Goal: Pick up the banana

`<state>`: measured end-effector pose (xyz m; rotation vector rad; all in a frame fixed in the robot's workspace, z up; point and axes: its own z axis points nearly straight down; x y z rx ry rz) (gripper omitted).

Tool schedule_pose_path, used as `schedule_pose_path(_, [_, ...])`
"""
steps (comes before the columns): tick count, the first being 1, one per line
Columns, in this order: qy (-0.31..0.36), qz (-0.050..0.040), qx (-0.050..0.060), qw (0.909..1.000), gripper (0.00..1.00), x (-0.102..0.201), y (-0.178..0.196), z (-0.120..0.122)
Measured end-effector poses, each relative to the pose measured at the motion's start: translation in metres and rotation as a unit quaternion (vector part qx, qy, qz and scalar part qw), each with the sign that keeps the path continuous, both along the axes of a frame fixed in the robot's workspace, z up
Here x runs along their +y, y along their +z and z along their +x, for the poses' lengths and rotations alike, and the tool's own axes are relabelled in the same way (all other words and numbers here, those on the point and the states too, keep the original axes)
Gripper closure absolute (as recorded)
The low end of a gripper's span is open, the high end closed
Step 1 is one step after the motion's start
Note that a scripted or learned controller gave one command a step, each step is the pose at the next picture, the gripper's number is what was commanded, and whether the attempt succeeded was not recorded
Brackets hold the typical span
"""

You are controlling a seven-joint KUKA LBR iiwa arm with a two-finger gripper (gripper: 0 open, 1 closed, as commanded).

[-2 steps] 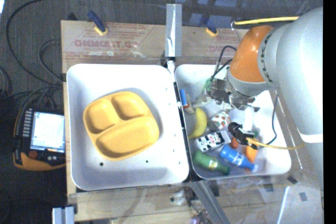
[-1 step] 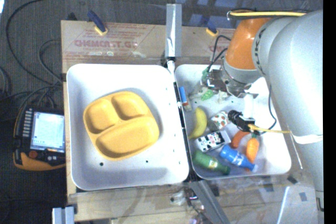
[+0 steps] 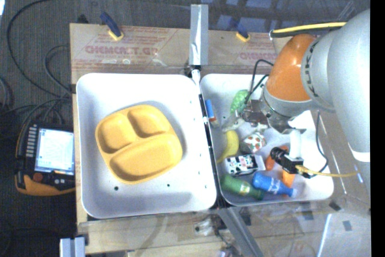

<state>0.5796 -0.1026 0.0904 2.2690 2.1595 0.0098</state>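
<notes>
- At the far left, off the bench, we see an orange-and-black handheld pendant (image 3: 45, 156) with a pale screen lying on the dark carpet, its cables trailing up the floor.
- Next comes the left white bin (image 3: 87, 189), which holds a yellow tray (image 3: 139, 142) with three compartments, sitting roughly in the middle of the bin.
- Behind both bins we see a brown board with two blue-and-yellow clamps (image 3: 111, 24) on its far edge and an upright metal post (image 3: 198, 33) between the bins.
- In the right white bin (image 3: 322, 189), close to its left wall, we find a blue pen-like stick (image 3: 209, 110) and, just to its right, the banana (image 3: 231, 144), lying lengthwise with one end toward the camera.
- A green leafy item (image 3: 240, 100) sits beyond the banana, near the gripper.
- In front of the banana we see a dark card-like piece with white spots (image 3: 242, 164), a green bottle-shaped toy (image 3: 240, 185) and a blue object (image 3: 272, 183).
- A small white ball with coloured patches (image 3: 254, 142) lies just right of the banana.
- The gripper (image 3: 258, 117) hangs below the orange band of the arm (image 3: 313, 78), above the bin and near the banana's far end; we cannot tell how its fingers stand, and we see nothing held in them.
</notes>
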Motion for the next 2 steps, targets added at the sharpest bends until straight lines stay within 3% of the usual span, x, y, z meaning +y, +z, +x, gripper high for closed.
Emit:
schedule_pose_path(1, [0.000,0.0007,-0.001,1.0000,1.00,0.000,0.010,0.001])
schedule_pose_path(2, [0.012,0.0009,0.006,0.9999,1.00,0.056,0.093,0.015])
